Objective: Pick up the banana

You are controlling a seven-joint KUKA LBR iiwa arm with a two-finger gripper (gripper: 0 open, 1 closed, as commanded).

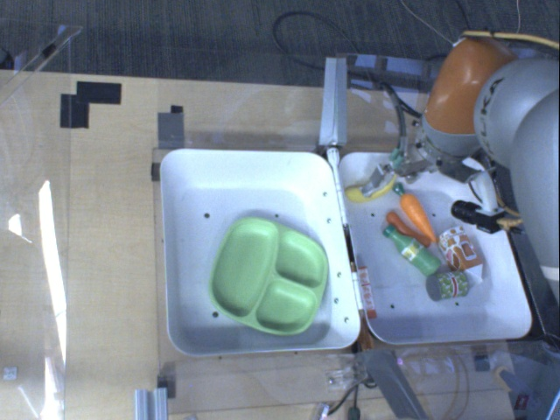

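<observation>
The banana lies in the right bin at its far left corner, with only its yellow left end and a strip of its body showing. My gripper is down right over the banana's right part and covers it. The grey arm with its orange band reaches in from the upper right.
In the right bin, near the banana, lie an orange carrot, a green bottle, a small can and a snack packet. The left bin holds a green divided plate. The wall between the bins runs just left of the banana.
</observation>
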